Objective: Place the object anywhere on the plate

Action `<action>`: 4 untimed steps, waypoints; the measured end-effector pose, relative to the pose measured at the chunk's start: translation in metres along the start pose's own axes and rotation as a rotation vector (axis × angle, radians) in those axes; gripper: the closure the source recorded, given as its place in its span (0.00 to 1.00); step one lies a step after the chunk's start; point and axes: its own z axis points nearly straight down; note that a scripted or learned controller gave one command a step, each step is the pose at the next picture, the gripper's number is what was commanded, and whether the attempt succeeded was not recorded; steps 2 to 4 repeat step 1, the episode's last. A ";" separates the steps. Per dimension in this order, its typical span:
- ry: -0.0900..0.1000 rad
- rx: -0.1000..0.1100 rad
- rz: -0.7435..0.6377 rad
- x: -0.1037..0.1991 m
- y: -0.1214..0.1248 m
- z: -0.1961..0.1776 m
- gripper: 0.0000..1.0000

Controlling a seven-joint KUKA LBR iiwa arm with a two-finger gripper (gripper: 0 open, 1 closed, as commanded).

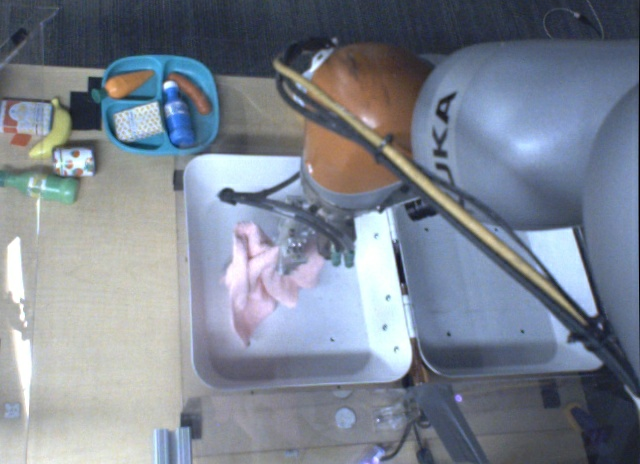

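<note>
A crumpled pink cloth (255, 282) lies in the left white bin (205, 252), left of its middle. My gripper (312, 244) hangs low over the cloth's upper right edge, under the orange wrist band, and seems to touch the fabric there. A blue divided plate (208, 127) sits on the bench beyond the bin's far left corner. It holds a toy carrot (130, 83), a sausage (198, 95), a blue bottle (177, 112) and a patterned square piece (136, 122).
Left of the plate lie a banana (52, 130), a small can (73, 161), a green bottle (40, 186) and a carton (24, 117). The right bin (500, 342) lies under the arm. A yellow cable (450, 207) runs along the arm.
</note>
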 end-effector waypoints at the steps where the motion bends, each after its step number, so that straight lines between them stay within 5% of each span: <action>1: 0.000 0.000 0.001 0.000 0.000 0.000 0.00; 4: 0.000 0.000 0.001 0.000 0.000 0.000 0.00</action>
